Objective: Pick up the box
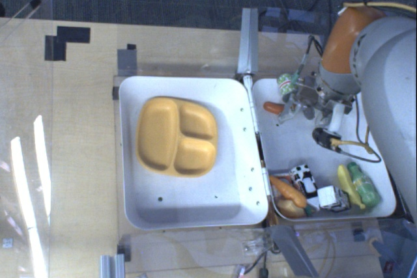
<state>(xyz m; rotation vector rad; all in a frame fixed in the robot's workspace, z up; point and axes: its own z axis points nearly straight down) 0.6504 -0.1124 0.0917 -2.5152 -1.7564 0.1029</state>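
The box (pixel 330 197), small and white, lies near the front edge of the right bin (pixel 296 140), between a black and white toy (pixel 303 179) and a yellow banana (pixel 348 185). A green bottle (pixel 363 184) is just beside the banana, and a carrot (pixel 287 189) lies in the front left corner. The pincer (pixel 306 104) is at the bin's back part, well apart from the box, near a small red thing (pixel 273 107); I cannot tell how it is set. The left bin (pixel 195 205) holds a yellow divided tray (pixel 176 135).
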